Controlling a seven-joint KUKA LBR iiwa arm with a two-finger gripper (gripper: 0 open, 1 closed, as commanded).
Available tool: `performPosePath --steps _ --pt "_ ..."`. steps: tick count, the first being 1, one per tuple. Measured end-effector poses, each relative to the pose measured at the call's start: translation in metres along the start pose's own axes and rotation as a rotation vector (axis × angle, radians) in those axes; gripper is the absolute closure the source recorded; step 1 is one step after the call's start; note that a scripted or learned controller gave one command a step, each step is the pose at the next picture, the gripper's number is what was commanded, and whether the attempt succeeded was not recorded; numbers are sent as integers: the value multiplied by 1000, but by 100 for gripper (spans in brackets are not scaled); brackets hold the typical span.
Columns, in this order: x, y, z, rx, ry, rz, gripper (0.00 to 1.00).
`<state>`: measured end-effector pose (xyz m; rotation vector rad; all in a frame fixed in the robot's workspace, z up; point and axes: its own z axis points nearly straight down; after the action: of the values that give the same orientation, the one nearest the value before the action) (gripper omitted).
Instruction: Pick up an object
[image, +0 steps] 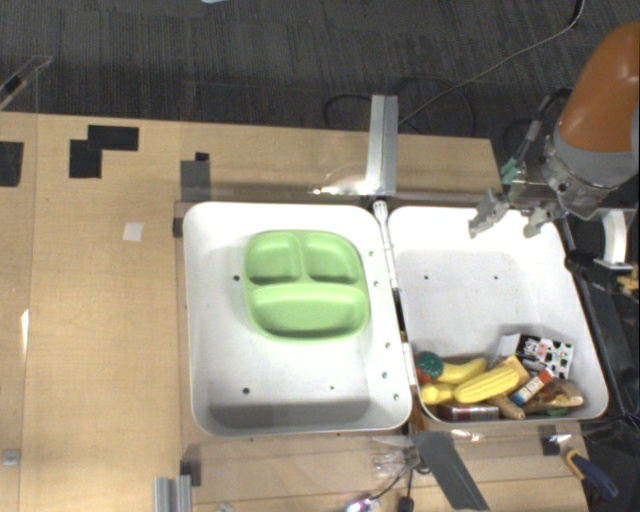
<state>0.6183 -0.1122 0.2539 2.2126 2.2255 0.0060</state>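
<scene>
Objects for picking: a pile of small toy items (500, 382) lies heaped in the near corner of the right bin (470, 290), among them a yellow corn cob (490, 381), a banana (455, 373) and a small patterned box (546, 352). The gripper (512, 212) hangs over the far right edge of that bin, well apart from the pile, fingers spread and nothing between them. Left bin (210, 330) holds a green divided plate (303, 284) (lying flat, toward the far side). Both bins sit on the desk (90, 330).
</scene>
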Motion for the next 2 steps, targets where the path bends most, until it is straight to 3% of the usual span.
performPosePath --steps 1,2 --pt "-36 -49 86 1 0 -210 0" --pt "-16 -50 12 -3 -2 -409 0"
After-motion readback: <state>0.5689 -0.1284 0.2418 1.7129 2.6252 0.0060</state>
